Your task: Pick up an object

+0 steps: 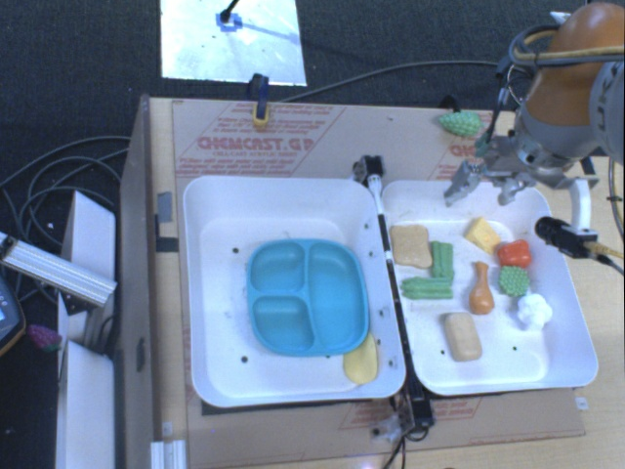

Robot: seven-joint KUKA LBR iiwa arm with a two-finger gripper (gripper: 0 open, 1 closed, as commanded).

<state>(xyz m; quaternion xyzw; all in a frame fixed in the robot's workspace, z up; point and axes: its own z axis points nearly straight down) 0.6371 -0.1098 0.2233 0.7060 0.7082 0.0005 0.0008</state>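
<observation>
- The surface [293, 130], a brown board, carries two white bins side by side; the left bin [210, 262] holds a blue divided plate [305, 296] with a yellow piece [361, 362] at the plate's 5 o'clock, against the bin's near wall.
- The right bin [566, 350] holds the small toy foods, any of which could serve as the object to pick up.
- The gripper [485, 186] hangs over the right bin's far rim, at about 12 o'clock of the cluster, its fingers [459, 186] spread apart with nothing between them.
- The tan bread slice [412, 245] lies flat at 10 o'clock in the bin; probably light and stiff, but low, so a grip across its narrow edges looks hard.
- The beige roll [462, 336] at 6 o'clock stands clear of its neighbours, chunky and likely rigid plastic: the easiest take, across its short width.
- The two green pieces [433, 274] touch one another in an L; closing on one may nudge the other.
- The orange drumstick [480, 289] at the centre is probably smooth and slippery; grip the fat end.
- The yellow wedge [481, 234], red piece [515, 253], green knobbly piece [514, 280] and white piece [533, 310] crowd at 3 o'clock, leaving little room for fingers.
- A green toy [461, 123] lies outside the bins, on the surface at 12 o'clock.
</observation>
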